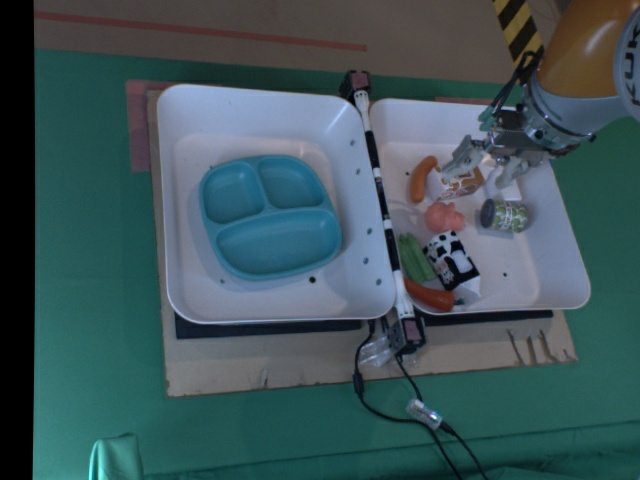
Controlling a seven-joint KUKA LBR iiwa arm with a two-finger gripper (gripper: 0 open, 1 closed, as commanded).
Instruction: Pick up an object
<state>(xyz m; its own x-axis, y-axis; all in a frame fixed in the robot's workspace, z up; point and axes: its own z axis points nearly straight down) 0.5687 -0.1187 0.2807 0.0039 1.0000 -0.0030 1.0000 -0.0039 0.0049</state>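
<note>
The right bin holds several small items. An orange sausage lies next to a small white and orange piece. Below them are a pink toy, a black and white cow toy, a green pod and a red sausage. A small grey-green can lies on its side further right. My gripper hangs over the bin's upper middle with its fingers spread, open. One finger is just above the white and orange piece. Nothing sits between the fingers.
The left bin holds a teal divided plate. A rail with a cable runs between the bins. Both bins rest on cardboard over a green mat. The arm comes in from the upper right.
</note>
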